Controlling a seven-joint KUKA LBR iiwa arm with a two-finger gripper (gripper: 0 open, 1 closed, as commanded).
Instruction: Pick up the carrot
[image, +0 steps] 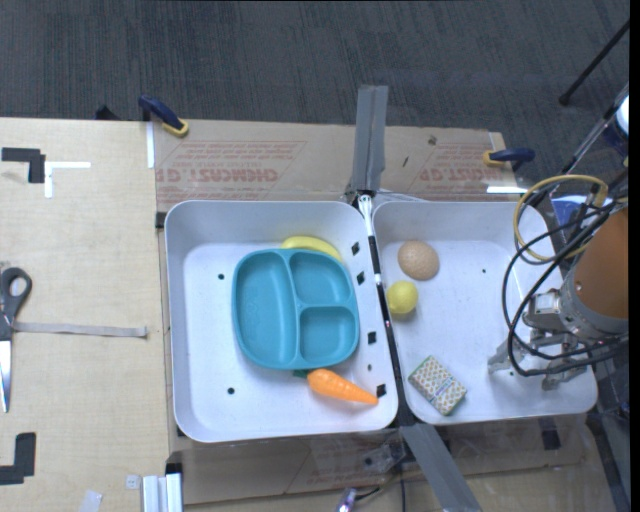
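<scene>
The orange carrot (342, 388) lies in the left bin (200, 400), near its front right corner. It rests just below the blue divided plate (296, 307), pointed end toward the right. My gripper (522, 362) hangs over the right edge of the right bin (480, 235), well to the right of the carrot. The grey arm with its orange band (605, 270) and looping black cables stands above it. Nothing shows in the gripper's grasp.
A yellow item (312, 244) peeks out behind the plate. The right bin holds a tan egg-shaped ball (418, 260), a small yellow lemon (401, 298) and a patterned block (437, 385). Scissors (10, 305) lie on the bench at far left.
</scene>
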